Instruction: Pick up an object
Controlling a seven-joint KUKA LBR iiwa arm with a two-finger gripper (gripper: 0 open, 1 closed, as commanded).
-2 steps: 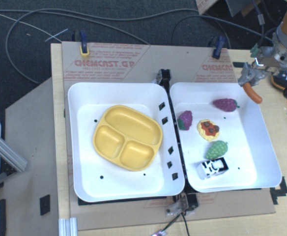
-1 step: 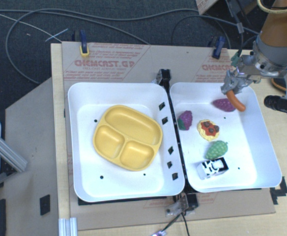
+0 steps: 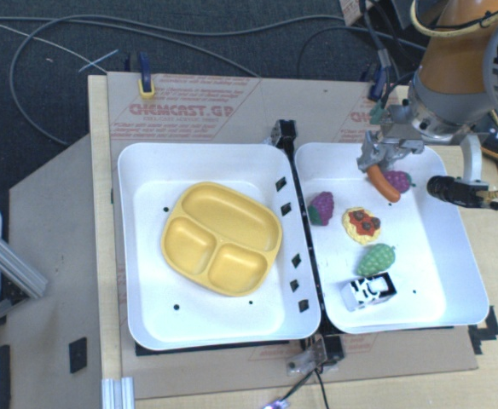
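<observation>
Nearest us, we are seeing a black-and-white toy (image 3: 371, 290) lying in the right bin (image 3: 454, 267), while the gripper (image 3: 384, 162) is hovering directly over the carrot (image 3: 384, 183), seemingly touching its upper-left end, jaw state unclear.

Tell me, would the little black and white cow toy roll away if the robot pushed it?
Probably not: the cow toy looks blocky, so it would likely slide or tip. It seems small and probably light, and the bin floor looks smooth.
</observation>
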